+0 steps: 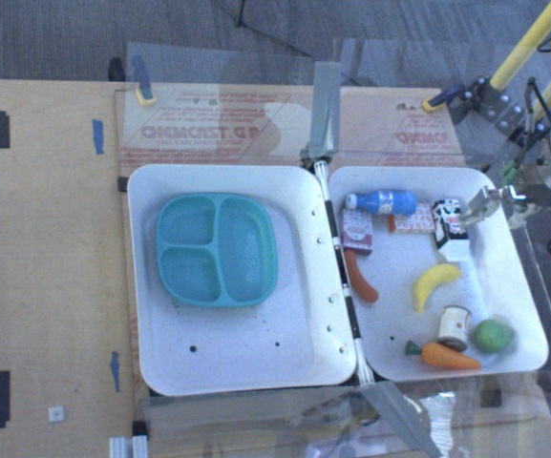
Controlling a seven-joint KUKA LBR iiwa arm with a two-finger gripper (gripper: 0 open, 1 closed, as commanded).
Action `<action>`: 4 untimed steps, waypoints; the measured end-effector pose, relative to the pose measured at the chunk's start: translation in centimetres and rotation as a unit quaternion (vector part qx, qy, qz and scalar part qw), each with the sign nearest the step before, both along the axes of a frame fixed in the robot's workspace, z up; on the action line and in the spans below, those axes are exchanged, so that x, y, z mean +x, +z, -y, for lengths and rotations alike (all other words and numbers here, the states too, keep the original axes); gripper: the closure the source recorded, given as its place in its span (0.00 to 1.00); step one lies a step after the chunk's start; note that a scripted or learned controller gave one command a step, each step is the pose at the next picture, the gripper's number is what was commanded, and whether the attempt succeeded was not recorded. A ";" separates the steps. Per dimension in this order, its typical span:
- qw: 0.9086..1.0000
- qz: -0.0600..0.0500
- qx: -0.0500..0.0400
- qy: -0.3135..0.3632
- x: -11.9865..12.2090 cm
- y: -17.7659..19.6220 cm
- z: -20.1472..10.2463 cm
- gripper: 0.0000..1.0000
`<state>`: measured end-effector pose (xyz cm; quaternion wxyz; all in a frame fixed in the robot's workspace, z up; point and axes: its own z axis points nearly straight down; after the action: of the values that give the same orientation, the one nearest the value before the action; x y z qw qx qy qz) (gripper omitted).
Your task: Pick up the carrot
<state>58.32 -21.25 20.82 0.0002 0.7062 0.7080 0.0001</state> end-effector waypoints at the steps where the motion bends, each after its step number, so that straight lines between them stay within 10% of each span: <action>1: 1.000 -0.001 0.000 0.002 -8.3 -8.7 -6.7 0.00; 2: 1.000 0.001 0.000 0.017 -10.4 -7.9 -1.1 0.00; 3: 0.983 0.004 -0.003 0.183 -10.1 -11.9 -7.1 0.00; 4: 0.984 0.010 -0.008 0.180 -9.9 -10.8 -6.6 1.00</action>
<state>48.46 -14.63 10.05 0.0129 0.5674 0.8233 0.0022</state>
